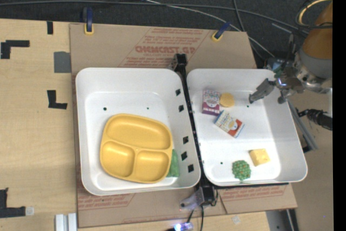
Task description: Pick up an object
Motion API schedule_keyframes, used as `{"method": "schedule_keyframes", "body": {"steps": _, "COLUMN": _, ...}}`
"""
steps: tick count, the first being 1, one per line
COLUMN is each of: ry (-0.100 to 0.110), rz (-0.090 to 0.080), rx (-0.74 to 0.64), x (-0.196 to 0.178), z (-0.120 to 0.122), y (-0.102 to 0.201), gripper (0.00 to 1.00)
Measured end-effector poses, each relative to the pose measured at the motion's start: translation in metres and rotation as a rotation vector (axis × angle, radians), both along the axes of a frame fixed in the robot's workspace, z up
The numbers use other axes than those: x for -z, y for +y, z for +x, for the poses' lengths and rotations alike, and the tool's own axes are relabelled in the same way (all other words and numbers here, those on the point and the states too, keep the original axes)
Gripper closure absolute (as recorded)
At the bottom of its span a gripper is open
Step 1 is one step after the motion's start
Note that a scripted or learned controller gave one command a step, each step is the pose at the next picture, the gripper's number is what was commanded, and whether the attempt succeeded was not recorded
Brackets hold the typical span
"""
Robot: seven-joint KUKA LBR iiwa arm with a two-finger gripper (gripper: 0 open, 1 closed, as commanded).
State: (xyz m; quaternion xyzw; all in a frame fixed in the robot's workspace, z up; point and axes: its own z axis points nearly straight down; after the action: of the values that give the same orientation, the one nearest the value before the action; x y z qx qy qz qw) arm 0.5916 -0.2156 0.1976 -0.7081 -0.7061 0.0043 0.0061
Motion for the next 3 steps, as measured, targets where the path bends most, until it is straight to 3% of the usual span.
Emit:
{"method": "schedule_keyframes", "body": {"steps": 1, "ry": -0.013, "rz": -0.003, "rx": -0.004, "x": -0.008, "z": 0.003, "y": 0.0, "gripper": 0.0}}
{"method": "schedule_keyframes", "body": {"steps": 3, "ry": -0.01, "rz": -0.003, "rx": -0.004, "x": 0.108, "z": 0.003, "y": 0.009, "gripper": 0.0}}
